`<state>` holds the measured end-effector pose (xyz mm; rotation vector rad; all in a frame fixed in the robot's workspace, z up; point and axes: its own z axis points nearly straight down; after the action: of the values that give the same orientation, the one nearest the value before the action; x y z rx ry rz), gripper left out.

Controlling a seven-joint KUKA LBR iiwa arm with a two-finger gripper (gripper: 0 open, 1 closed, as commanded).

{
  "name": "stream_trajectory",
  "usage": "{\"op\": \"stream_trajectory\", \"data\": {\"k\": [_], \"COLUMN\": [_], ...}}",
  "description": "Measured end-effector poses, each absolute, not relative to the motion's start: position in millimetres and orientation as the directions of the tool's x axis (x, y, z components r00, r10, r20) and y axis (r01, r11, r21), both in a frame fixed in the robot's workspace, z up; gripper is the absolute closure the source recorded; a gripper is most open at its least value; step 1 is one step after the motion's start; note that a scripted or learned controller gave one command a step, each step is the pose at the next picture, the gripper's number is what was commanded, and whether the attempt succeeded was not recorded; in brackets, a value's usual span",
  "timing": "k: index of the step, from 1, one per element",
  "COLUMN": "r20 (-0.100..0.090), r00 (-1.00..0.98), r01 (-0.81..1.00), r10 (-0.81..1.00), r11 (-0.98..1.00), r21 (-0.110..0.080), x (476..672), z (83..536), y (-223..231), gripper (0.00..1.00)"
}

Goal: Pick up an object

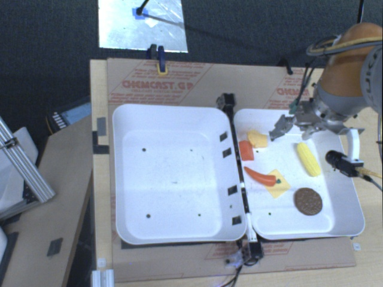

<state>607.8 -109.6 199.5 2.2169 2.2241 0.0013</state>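
- White plastic forms both bins; we see the left bin (170, 178) bare and the right bin (341, 220) holding every item.
- We see the gripper (294, 129) over the right bin's far edge, fingers spread apart, nothing between them.
- We count a corn cob (308, 159), brown round cookie (308, 201), red chili pepper (261, 176), yellow cheese slice (280, 186), orange-red block (246, 150) and yellow wedge (258, 139).
- The wedge lies nearest the fingertips, apart from them.

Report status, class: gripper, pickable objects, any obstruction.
Gripper open, holding nothing, above right bin. Nearest: yellow block, corn cob. Chili pepper, brown cookie nearer the front. Nothing in the way.
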Motion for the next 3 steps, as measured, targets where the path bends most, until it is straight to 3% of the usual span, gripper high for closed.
{"op": "stream_trajectory", "data": {"k": [1, 2, 3], "r20": [-0.003, -0.008, -0.001], "r00": [0.004, -0.003, 0.002], "r01": [1.0, 1.0, 1.0], "r10": [1.0, 1.0, 1.0], "r11": [-0.004, 0.003, -0.002], "r21": [-0.001, 0.018, 0.002], "x": [577.2, 568.7, 483.2], "z": [176, 422, 431], "y": [-170, -204, -207], "gripper": [0.0, 0.0, 0.0]}}
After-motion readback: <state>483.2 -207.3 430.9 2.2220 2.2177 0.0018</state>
